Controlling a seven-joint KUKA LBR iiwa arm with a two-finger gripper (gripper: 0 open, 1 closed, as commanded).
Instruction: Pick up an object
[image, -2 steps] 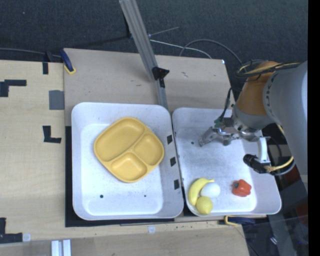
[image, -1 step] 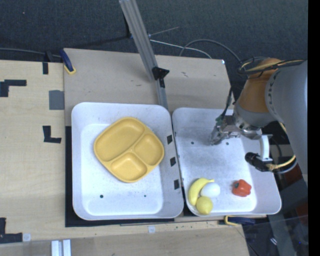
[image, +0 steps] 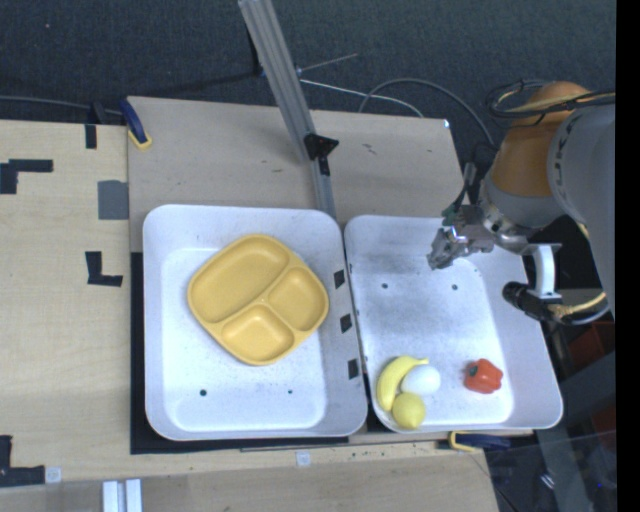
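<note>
My gripper (image: 441, 256) hangs over the upper middle of the right bin (image: 420, 300), with nothing visible between its tips. In the bin's near corner lie a yellow banana (image: 397, 372), a white egg-like ball (image: 423, 380) and a yellow lemon (image: 408, 409), bunched together. A small red pepper-like fruit (image: 483, 376) sits a little to their right. All of these lie well below the gripper in the view, apart from it.
The left bin (image: 170, 300) holds a yellow divided plate (image: 257, 297). A grey metal pole (image: 290, 100) slants down to the gap between the bins. The grey arm with its orange band (image: 530, 150) enters from the right.
</note>
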